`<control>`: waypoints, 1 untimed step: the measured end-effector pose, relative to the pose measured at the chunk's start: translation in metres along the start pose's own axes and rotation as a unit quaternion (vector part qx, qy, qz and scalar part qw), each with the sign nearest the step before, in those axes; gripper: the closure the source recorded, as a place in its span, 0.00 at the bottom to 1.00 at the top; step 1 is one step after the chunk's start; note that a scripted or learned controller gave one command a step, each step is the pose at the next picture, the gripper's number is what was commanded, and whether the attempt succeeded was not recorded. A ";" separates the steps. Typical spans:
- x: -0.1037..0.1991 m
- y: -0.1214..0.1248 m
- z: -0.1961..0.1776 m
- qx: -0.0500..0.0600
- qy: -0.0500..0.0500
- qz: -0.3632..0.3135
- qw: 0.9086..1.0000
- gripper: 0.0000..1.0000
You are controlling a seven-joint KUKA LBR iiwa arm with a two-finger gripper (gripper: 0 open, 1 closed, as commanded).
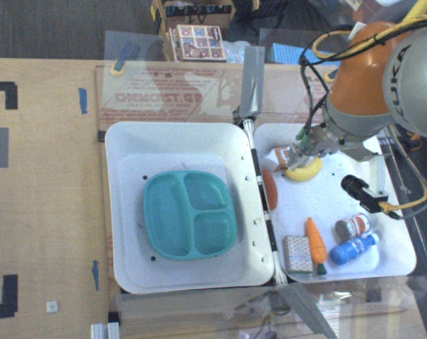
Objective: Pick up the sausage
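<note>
The sausage (270, 189), reddish-brown and oblong, lies against the left wall of the right bin (390, 270), pointing front to back. My gripper (297, 157) hangs over the back part of that bin, right above a yellow banana (305, 171) and a short way right of and behind the sausage. Nothing shows the sausage in its grasp.
A teal divided plate (191, 214) sits in the left bin (125, 147). Near the front of the right bin lie a carrot (314, 240), a speckled square block (297, 253), a blue bottle (353, 249) and a small can (351, 227).
</note>
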State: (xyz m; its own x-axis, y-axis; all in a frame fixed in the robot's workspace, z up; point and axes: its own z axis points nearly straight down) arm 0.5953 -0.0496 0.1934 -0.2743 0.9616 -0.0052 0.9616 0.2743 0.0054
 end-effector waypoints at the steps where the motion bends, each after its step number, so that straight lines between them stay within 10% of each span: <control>1: 0.000 0.000 0.000 0.000 0.000 0.000 1.000 0.00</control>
State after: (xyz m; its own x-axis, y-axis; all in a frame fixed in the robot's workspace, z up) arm 0.5953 -0.0495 0.1933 -0.2743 0.9616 -0.0051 0.9616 0.2744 0.0051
